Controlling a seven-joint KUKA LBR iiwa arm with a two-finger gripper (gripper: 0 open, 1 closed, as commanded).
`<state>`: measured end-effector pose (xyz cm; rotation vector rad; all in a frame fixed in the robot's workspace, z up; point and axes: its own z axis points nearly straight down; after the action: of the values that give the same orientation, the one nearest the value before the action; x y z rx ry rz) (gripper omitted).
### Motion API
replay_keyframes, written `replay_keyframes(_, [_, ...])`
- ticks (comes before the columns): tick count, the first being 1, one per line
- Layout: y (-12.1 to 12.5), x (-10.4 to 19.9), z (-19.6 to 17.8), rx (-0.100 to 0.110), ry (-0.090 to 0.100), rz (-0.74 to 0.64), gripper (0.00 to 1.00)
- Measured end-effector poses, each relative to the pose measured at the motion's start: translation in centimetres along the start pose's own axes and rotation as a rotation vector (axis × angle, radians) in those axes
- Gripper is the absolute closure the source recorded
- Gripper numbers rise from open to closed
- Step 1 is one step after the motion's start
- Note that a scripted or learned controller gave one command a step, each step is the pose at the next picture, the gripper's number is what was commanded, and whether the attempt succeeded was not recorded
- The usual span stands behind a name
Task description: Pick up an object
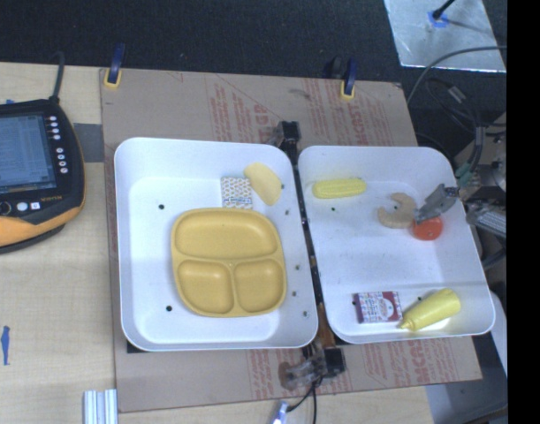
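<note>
At the frame's right, my gripper hovers over the red ball beside the tan ring; jaw state unclear. Next: descend and close.

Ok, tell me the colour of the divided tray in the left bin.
Yellow tray, camera view.

Two shallow white plastic bins looked smooth, semi-glossy. Yellow three-section plastic tray was matt. Brown cardboard sheet w/ red print looked dull; pale wood-grain bench was matt.
</note>
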<state>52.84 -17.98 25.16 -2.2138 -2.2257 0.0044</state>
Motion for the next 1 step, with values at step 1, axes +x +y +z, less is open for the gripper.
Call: replay_keyframes(1, [7.69,1.17,8.97,0.002,-0.001,-0.001,0.00])
